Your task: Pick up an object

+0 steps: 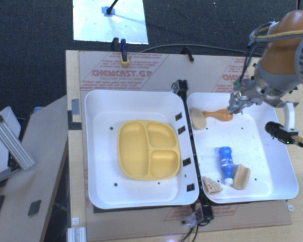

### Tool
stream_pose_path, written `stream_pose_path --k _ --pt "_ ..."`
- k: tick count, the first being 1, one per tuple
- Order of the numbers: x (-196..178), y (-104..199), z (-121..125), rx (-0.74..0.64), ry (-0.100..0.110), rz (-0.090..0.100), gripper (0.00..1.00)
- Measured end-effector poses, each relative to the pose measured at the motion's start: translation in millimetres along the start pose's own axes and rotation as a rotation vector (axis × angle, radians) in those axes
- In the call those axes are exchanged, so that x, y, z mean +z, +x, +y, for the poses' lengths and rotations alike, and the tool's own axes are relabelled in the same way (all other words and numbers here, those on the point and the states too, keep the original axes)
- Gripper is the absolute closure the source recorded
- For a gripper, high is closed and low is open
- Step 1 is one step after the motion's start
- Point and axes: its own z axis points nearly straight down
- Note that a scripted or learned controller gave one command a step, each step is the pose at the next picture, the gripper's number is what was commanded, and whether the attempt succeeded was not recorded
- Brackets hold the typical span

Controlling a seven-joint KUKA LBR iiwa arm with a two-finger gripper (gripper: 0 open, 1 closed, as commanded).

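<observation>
The right bin (280, 158) holds a wooden spoon (206, 117) near its back left, with the round head to the left and the handle pointing right. My gripper (236, 105) hangs at the bin's back edge, right over the tip of that handle. Whether it touches the spoon is unclear. A blue bottle (225, 164) with a white cap lies in the middle of the bin. A tan block (241, 176) rests beside it. A small pale wedge (211, 185) sits in the front left corner.
The left bin (103, 112) holds a yellow divided plate (149, 149). A black clip strip (186, 135) runs along the seam between the bins. The arm's grey body and orange band (288, 32) stand above the right bin's back right corner.
</observation>
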Motion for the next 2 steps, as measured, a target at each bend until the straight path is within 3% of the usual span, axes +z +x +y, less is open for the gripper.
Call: stream_pose_path --k 2 --pt "5.7 128.0 -4.1 -0.003 0.000 0.002 1.00"
